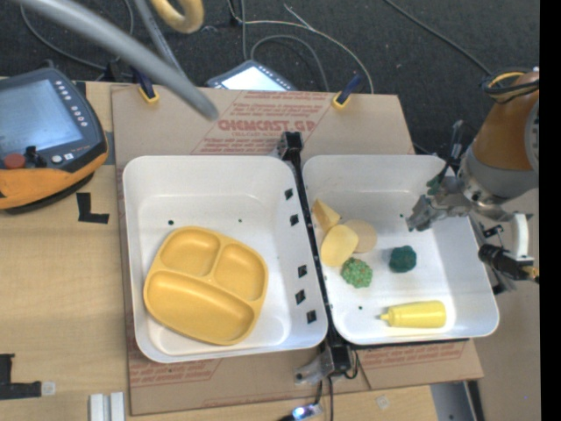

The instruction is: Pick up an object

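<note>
tool over right bin | grip state: can't tell (fingers blurred) | arm cut off at right edge

Arm cropped at right — tool fingers indistinct

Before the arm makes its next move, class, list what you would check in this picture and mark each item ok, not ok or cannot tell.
1. Objects within the right bin: ok; yellow bottle, dark green ball, green broccoli and pale yellow pieces lie there.
2. Gripper over that bin: ok, near its right side.
3. Gripper holding an object: not ok, nothing seen in it.
4. Ball free to approach: ok, it lies apart from the others.
5. Broccoli free to approach: not ok, it touches a pale piece.
6. Yellow tray out of the way: ok, in the left bin.
</note>
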You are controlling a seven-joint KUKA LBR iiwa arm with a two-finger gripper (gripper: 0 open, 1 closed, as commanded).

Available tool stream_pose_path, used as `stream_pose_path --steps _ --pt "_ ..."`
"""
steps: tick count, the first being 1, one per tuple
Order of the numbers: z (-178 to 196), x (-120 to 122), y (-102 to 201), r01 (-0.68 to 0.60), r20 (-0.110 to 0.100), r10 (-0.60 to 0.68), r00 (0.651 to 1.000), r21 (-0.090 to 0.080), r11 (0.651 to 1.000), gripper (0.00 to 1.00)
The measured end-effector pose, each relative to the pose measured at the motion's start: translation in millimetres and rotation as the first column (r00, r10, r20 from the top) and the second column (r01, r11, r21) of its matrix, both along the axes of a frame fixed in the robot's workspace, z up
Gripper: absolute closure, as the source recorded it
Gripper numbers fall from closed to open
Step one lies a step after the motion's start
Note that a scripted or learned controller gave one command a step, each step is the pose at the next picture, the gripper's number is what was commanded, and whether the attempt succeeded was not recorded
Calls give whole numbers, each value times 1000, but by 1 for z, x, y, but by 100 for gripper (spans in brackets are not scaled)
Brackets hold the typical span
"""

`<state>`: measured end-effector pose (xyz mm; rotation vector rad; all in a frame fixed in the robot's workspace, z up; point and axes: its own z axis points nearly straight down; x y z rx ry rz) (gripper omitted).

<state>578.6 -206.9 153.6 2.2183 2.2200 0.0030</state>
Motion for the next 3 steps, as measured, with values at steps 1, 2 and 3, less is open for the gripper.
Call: stream_pose_path --steps 1,2,3 --pt "63 0 -5 -1 2 1 1000 -1 1000 100" --pt "95 2 -4 -1 -1 1 1000 0 1000 100" --pt "81 -4 48 -4 -6 4 1000 2 1000 100"
